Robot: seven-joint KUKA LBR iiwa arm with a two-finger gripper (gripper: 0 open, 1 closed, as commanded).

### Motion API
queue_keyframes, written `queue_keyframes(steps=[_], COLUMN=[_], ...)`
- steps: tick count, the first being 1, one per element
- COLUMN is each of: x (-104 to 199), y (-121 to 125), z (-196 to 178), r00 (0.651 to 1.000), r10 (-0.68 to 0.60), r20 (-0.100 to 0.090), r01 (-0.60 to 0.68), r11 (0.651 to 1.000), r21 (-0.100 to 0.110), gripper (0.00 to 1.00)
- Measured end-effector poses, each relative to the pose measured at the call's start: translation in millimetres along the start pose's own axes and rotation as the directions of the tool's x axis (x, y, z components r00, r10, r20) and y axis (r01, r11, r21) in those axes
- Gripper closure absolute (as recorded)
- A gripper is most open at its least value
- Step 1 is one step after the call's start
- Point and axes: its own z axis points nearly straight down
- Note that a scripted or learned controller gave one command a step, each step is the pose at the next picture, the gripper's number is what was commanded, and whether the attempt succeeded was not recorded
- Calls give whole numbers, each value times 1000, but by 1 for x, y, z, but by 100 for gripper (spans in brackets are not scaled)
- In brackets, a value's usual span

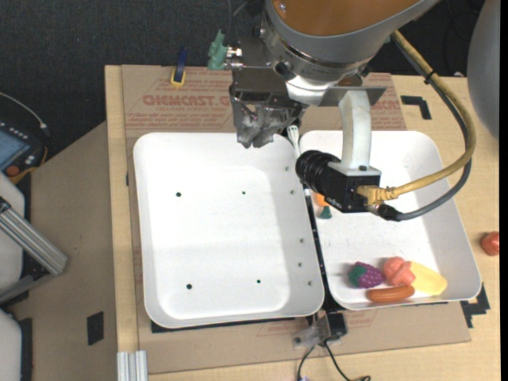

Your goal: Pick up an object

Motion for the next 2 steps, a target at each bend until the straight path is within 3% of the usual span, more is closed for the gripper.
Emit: queue_keyframes(steps=[1,2], x=[0,-27], y=[14,1], z=[72,73], r00=[1000,1000], r10=[3,2], r20=[-1,-1], r01=[-3,-2], r11=[1000,1000], r21=[-3,0], gripper=[100,100])
